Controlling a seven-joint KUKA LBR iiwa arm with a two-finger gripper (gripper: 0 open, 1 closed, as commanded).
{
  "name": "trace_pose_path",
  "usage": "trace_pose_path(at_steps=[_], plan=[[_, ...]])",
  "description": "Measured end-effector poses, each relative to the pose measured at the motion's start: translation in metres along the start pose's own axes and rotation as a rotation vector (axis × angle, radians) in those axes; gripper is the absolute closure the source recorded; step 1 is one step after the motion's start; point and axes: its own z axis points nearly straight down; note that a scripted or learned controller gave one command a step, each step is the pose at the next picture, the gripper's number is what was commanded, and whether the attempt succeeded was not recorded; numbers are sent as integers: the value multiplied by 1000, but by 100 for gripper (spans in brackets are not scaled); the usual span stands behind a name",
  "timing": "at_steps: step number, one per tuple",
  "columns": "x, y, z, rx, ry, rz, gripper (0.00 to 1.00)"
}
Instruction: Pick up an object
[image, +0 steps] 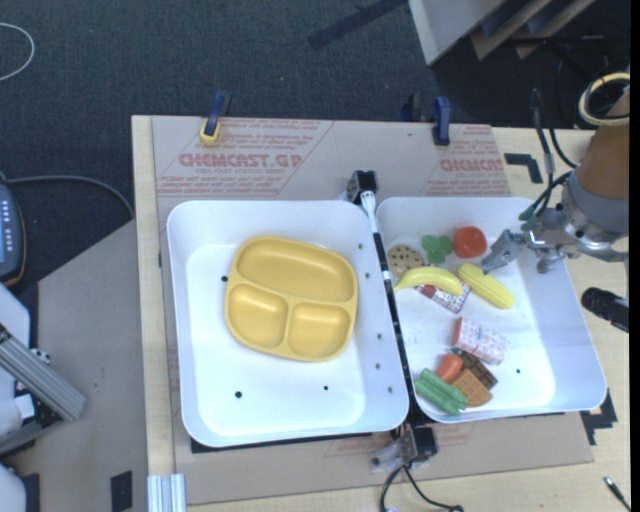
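The right bin (560, 340) holds several toy foods: a red tomato (469, 241), a green leafy piece (436, 246), a cookie (404, 258), a banana (430, 278), a yellow oblong piece (487, 285), a pink packet (481, 341), an orange piece (452, 366), a brown block (478, 378) and a green vegetable (441, 391). My gripper (522, 260) hangs over the bin's upper right part, just right of the tomato and the yellow oblong piece. Its fingers stand open with nothing between them.
The left bin (200, 330) carries a yellow divided plate (290, 297). A black divider strip (382, 290) runs between the two bins. Blue and yellow clamps (440, 120) grip the bench's far edge. A bare stretch of the right bin lies below the gripper.
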Motion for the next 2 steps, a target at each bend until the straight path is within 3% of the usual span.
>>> trace_pose_path(at_steps=[1, 2], plan=[[7, -9, 56, 1, 1, -1, 0], [4, -6, 81, -15, -6, 2, 0]])
